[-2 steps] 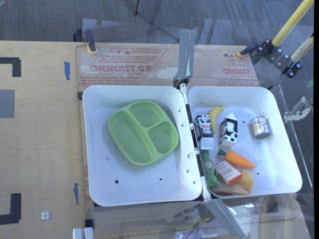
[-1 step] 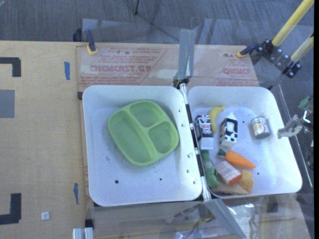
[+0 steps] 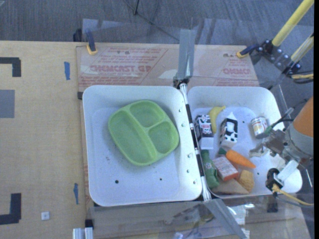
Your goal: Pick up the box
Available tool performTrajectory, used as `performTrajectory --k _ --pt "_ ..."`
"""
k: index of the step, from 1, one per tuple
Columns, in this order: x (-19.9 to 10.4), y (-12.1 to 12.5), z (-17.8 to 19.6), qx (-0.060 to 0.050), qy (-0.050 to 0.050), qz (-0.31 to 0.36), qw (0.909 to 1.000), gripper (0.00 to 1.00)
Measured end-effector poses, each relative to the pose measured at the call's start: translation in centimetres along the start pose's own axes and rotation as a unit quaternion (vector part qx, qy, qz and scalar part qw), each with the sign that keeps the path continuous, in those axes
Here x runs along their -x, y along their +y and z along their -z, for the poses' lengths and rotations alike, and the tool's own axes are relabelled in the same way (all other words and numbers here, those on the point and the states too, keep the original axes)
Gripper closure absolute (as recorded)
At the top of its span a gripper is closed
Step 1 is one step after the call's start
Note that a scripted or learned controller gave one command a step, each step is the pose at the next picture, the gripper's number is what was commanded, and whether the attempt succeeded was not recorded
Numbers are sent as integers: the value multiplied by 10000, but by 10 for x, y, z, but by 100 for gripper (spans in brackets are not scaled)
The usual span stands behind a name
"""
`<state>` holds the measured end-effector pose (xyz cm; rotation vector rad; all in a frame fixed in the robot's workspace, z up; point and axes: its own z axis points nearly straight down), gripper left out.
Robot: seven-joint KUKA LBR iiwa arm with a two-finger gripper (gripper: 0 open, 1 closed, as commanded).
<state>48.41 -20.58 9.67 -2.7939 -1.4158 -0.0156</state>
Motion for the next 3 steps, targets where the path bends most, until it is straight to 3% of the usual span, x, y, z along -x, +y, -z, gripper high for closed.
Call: performTrajectory --k 1,2,3 --pt "-7 -11 55 15 -66 1080 9941 0" --pt "-122 54 139 18 -69 336 9994 0" --pt "-16 14 -2 26 -40 423 9991 0"
